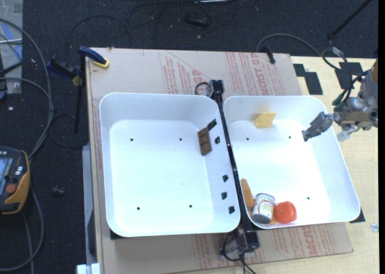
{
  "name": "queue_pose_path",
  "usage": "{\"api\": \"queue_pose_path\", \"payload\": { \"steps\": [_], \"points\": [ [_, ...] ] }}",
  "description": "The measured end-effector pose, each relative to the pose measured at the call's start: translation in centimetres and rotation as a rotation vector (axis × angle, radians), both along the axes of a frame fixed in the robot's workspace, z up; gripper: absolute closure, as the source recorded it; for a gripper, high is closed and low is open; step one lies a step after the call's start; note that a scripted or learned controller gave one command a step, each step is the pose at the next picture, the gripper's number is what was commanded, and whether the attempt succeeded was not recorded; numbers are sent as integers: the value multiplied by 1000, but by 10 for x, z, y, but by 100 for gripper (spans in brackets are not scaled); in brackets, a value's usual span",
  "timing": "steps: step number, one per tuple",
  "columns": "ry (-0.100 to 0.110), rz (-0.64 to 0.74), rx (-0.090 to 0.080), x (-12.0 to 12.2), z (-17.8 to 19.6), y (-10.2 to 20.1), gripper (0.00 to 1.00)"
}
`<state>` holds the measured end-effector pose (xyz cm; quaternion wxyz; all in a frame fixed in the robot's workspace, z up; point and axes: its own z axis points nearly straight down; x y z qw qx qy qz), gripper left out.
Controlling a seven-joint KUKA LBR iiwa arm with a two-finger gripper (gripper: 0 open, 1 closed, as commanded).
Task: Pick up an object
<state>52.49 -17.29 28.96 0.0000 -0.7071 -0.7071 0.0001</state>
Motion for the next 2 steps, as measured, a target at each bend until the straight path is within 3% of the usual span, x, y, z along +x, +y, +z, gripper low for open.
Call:
{"api": "queue_pose_path", "payload": {
  "steps": [1, 2],
  "points": [
    [12, -81, 2, 13, -132, 43, 0],
    [0, -84, 0, 16, -126, 41, 0]
  ]
}}
